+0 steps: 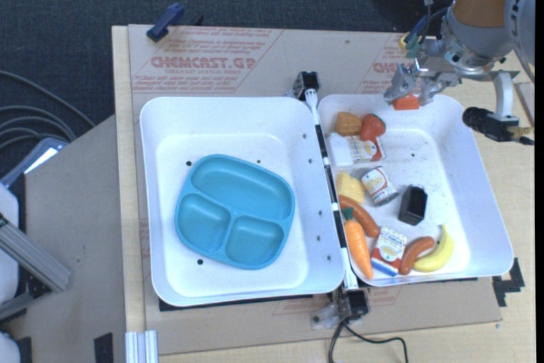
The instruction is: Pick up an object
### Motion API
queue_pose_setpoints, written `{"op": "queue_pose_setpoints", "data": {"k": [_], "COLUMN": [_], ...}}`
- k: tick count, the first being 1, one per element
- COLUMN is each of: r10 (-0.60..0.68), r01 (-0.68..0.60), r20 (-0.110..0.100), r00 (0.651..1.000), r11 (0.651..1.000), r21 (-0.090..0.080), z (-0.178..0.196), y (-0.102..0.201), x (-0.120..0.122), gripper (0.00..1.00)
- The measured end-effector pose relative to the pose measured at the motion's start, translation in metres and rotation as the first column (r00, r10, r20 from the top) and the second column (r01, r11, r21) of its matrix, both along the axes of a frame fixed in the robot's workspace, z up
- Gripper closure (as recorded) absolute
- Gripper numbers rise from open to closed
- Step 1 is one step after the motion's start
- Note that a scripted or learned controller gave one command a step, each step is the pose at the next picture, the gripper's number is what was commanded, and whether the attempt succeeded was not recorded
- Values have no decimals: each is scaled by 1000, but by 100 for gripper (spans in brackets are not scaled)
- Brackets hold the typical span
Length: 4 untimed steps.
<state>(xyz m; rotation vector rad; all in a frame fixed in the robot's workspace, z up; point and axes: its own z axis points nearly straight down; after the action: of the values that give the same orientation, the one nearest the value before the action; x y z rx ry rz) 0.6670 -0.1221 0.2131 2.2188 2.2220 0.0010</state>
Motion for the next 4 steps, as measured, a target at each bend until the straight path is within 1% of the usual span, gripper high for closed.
{"op": "queue_pose_setpoints", "data": {"k": [1,2,3,4], "r10": [0,-1,-3,-1], "r01": [0,1,3,1], "r20": [-4,-4,-2,-6], "r00": [1000,1000,1000,1000], "r11": [1000,1000,1000,1000], "r21": [2,1,0,1], "z": [44,5,56,38], "y": [59,135,100,170], "x": [-30,-103,-149,-185], "gripper": [100,100,100,100]}}
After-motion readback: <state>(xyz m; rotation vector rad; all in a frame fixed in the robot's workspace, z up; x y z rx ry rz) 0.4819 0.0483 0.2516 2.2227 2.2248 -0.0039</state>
